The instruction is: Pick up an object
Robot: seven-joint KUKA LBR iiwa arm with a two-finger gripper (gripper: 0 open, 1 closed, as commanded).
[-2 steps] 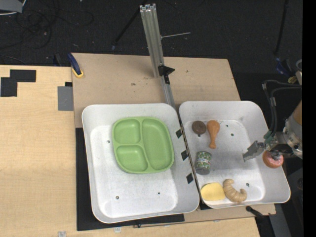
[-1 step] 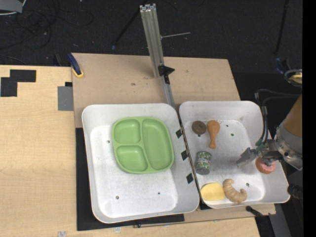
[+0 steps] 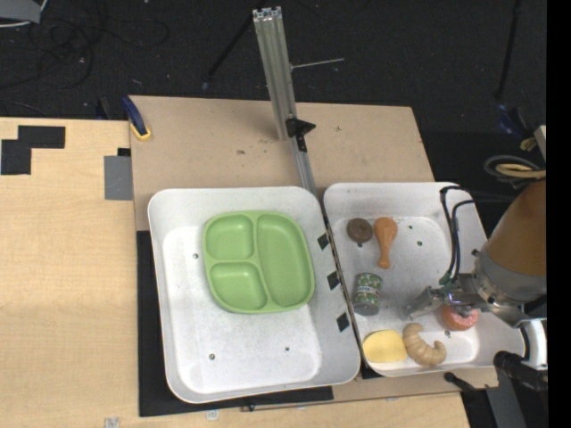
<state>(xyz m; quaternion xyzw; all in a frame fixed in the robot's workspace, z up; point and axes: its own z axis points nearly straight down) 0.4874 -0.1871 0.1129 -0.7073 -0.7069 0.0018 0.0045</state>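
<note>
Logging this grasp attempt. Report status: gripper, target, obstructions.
Gripper low in right white bin, fingers unclear. Small pink-red object just beside it, not seen held. Curled tan croissant-like piece and yellow block close by.

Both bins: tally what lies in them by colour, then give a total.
Green: 2, the divided plate and a small can
Brown: 1, a round lump
Orange: 1, a drumstick
Yellow: 1, a flat piece
Tan: 1, a curled piece
Red: 1, a piece
Total: 7

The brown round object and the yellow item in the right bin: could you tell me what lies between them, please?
In the camera view, a small green can lies between the brown round object and the yellow item, on the right bin's floor.
</note>
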